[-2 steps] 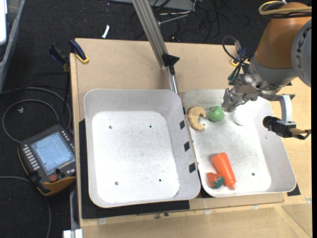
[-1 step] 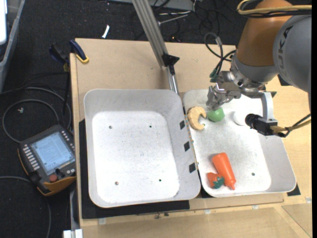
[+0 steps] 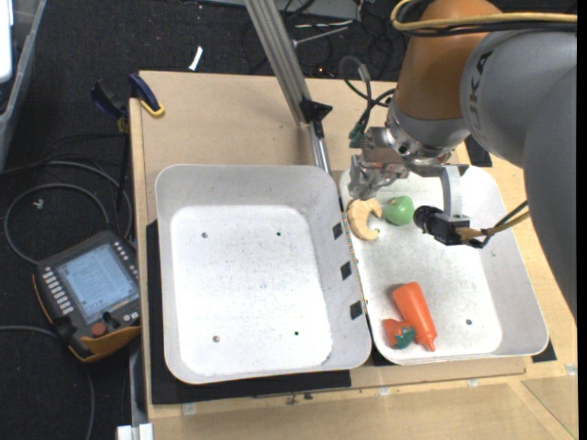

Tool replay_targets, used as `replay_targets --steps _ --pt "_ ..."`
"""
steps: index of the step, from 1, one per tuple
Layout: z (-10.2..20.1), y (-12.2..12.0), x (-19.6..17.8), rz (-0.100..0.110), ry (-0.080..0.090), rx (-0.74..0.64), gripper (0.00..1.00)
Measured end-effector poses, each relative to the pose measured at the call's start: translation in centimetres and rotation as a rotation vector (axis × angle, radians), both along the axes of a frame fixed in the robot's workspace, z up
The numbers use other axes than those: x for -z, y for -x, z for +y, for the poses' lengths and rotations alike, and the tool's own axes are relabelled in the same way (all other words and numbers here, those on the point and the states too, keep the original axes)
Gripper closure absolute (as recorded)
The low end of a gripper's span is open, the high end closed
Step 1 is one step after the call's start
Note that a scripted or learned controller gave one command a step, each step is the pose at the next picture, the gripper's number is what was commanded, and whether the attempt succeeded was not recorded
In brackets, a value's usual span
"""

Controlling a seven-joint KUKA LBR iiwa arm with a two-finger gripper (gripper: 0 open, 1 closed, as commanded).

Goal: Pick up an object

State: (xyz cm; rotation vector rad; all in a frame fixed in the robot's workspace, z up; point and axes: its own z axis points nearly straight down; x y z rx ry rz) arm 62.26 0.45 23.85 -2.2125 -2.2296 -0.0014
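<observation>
- Camera view gives me the table [image 3: 229, 108] from above, tan-topped, carrying two shallow white bins side by side across the middle of the frame.
- I see the grey arm [image 3: 514, 81] coming in from the upper right, its orange band just above the wrist; part of dark lettering shows on the grey shell near the band, too cropped for me to read.
- My claw [image 3: 365, 186] hangs over the upper left corner of the right bin [image 3: 514, 337], close to the rim shared with the left bin [image 3: 183, 191]. I cannot tell how its fingers stand; wrist hardware hides them.
- Just below the claw lies a pale curved banana-like object [image 3: 364, 218], touching or nearly touching a small green round object [image 3: 399, 211] on its right.
- Lower in the right bin, well apart from those two, an orange carrot-shaped object [image 3: 415, 313] lies tilted, with a small red and green piece [image 3: 398, 334] at its lower left end.
- At the left of the frame, off the table, a handheld pendant [image 3: 90, 291] with a lit screen rests on the dark floor; its screen text is too small to read.
</observation>
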Motion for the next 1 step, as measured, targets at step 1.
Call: replay_targets --steps 1 --pt "5.71 -1.99 0.22 -0.002 -0.001 -0.001 1.0"
